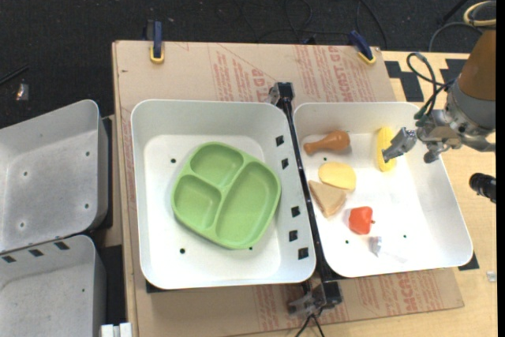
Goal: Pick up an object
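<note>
At right bin [442,193] far edge, gripper [404,143] hovers beside yellow toy [384,146], a finger touching it; jaw opening can't tell. Chicken leg [327,143], yellow piece [338,175], wedge [327,198], red piece [360,220] lie nearby. Left bin [150,170] holds 1 green divided plate [226,194].

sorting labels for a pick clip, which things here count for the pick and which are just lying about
For the pick:
- gripper
- yellow toy by the jaws
- drumstick
- yellow wedge
- tan slice
- red piece
- right bin

Lying about:
- green divided plate
- left bin
- clamps
</note>
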